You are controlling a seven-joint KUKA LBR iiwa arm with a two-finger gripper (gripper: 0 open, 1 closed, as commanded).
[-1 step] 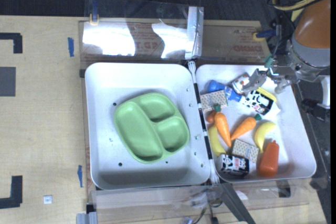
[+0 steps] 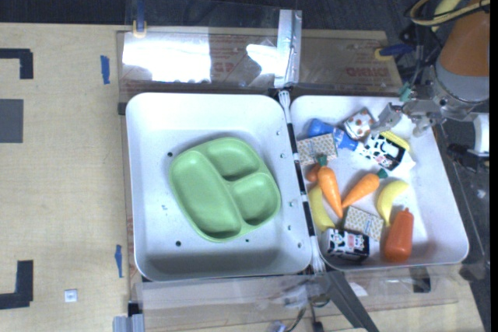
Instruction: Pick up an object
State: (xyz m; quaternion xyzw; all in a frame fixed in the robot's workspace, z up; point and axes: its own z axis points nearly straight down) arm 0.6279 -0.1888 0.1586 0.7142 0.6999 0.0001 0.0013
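The gripper (image 2: 410, 114) hangs over the upper right corner of the right bin (image 2: 451, 245), its two fingers spread apart with nothing between them — a ready stance for a grab, I judge, not a carry. Every candidate for the task lies in that bin, packed toward the wall it shares with the left bin (image 2: 148, 245). Nearest the gripper is a black-and-white cow-patterned carton (image 2: 384, 151), just below and to its left, with a small red-and-white box (image 2: 359, 124) and a blue piece (image 2: 319, 127) beyond. Farther from the gripper lie two carrots (image 2: 345, 189) forming a V, a yellow banana (image 2: 391, 194), an orange-red bottle (image 2: 398, 235), and a cracker-like packet (image 2: 364, 220). The left bin holds a green divided plate (image 2: 224, 187), well apart from the gripper — likely too broad to grasp easily.
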